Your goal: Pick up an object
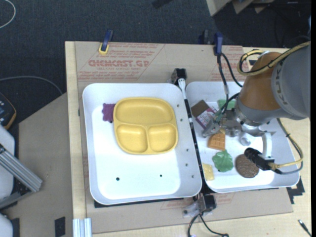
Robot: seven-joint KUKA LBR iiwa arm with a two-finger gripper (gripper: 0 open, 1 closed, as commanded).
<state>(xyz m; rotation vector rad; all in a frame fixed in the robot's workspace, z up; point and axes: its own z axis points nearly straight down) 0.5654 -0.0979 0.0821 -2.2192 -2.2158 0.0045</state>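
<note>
Hovering just above the orange block point(216, 141), the gripper point(220, 126) hides its finger state.

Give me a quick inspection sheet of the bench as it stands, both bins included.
Surface: brown board printed with red lettering, bearing two white bins side by side.
Job's things: right bin holds an orange block, a green piece, a brown disc, a small yellow piece and a dark packet.
Clutter: left bin holds a yellow divided tray with a purple thing against its left edge.
Gripper: gripper low over the right bin above the orange block; grasp cannot be judged.
Cables: black and yellow cables run along the arm.
Surroundings: dark carpet; clamps on the board's far edge.
</note>
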